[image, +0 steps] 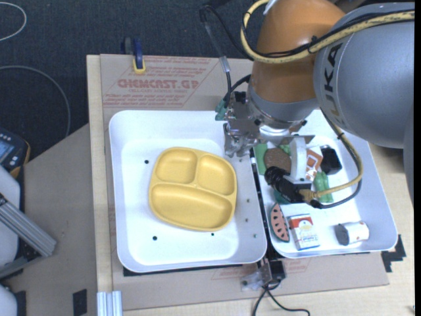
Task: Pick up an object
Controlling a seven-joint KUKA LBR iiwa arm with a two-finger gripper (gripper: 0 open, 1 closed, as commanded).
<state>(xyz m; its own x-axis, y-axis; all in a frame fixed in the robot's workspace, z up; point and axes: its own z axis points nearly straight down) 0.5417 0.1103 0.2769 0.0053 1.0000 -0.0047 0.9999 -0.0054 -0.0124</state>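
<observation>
Hovering over the clutter, looking for something to lift

From the camera above, I am hanging my gripper (pixel 238 143) over the divide between the two shallow white plastic bins; whether it is open or closed I cannot tell. The left bin (pixel 125 176) is carrying a yellow three-compartment plastic plate (pixel 193 188), lying flat. The right bin (pixel 381 209) is crowding the small pickable things together: a watermelon-slice toy (pixel 280 220), a small red-and-white carton (pixel 302 230) and a grey-and-white cylinder (pixel 351 232) along its near side.
</observation>
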